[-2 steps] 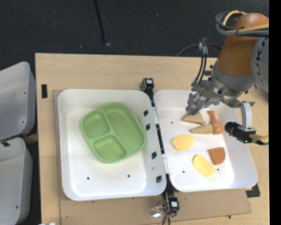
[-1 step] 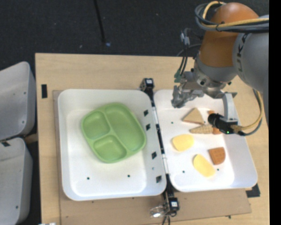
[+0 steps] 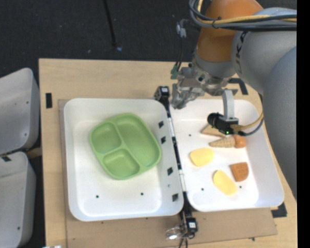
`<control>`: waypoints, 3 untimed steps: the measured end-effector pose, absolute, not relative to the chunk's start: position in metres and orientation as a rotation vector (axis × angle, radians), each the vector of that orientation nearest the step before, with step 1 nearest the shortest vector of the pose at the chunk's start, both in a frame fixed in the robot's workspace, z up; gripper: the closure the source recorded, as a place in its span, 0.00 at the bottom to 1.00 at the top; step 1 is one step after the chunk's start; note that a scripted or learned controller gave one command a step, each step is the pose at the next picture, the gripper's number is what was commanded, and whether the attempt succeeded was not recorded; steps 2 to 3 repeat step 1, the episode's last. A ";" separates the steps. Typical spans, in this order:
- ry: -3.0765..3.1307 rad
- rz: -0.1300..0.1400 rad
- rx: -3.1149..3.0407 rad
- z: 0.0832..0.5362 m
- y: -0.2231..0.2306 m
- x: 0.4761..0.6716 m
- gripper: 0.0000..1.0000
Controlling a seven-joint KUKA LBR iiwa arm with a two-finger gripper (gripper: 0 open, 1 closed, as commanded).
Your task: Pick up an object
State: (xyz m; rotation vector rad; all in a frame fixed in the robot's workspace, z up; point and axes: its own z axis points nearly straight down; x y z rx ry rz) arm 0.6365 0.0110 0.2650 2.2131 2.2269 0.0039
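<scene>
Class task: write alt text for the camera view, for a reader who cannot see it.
A grey and orange robot arm reaches over the right bin, which holds two yellow pieces, a brown block and a cone-shaped item. The left bin holds a green divided tray.

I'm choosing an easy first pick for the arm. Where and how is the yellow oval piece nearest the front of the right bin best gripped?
Probably across its short width, coming straight down from above. The yellow oval piece lies flat on the right bin floor, long axis slanted, with bare floor along both long sides. The brown block sits close by its upper right end, so the fingers should close at mid-length, away from that end.
</scene>
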 end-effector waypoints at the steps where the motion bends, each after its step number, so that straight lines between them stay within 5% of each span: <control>1: 2.225 0.001 2.215 0.254 0.051 0.649 1.00; 3: 2.225 0.001 2.215 0.254 0.051 0.649 1.00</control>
